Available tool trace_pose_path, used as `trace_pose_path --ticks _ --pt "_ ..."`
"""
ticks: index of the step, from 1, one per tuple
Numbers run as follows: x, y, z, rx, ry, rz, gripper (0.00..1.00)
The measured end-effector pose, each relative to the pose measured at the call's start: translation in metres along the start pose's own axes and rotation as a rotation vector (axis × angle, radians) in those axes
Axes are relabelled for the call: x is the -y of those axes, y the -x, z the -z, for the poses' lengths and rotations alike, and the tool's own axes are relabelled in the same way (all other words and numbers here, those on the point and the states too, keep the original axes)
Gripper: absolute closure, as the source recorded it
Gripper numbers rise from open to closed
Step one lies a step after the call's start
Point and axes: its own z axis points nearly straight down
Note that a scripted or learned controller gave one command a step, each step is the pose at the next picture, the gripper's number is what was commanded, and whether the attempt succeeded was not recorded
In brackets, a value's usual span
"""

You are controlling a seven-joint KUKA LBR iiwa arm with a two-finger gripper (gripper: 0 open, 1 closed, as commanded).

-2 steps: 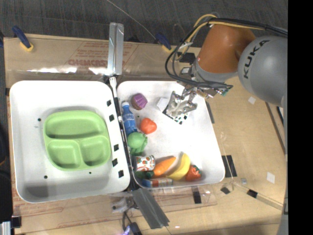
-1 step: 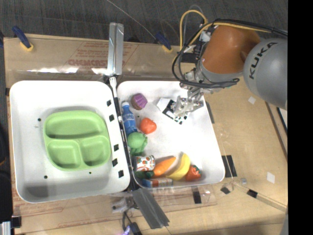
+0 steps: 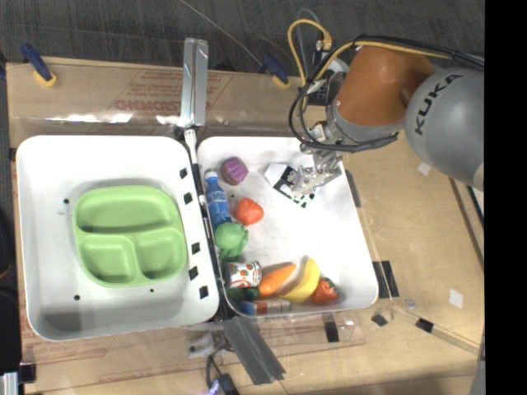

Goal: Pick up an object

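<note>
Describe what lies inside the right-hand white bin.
Right bin: purple object, blue bottle, orange-red ball, green object, can, banana. The gripper covers part of a black-and-white item.

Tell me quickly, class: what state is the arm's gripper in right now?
Gripper: low over the right bin, near its upper right corner beside a small black-and-white object; whether it is open, closed or holding anything cannot be told.

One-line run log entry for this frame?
phase: reach | gripper: low in right bin, upper area, beside black-and-white item | grasp: not confirmed | green tray: left bin
</note>
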Motion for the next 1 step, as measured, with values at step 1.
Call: trace_pose_path --ticks 1 --pt "0.0016 0.0031 -0.0073 -0.003 -0.005 0.342 1.00"
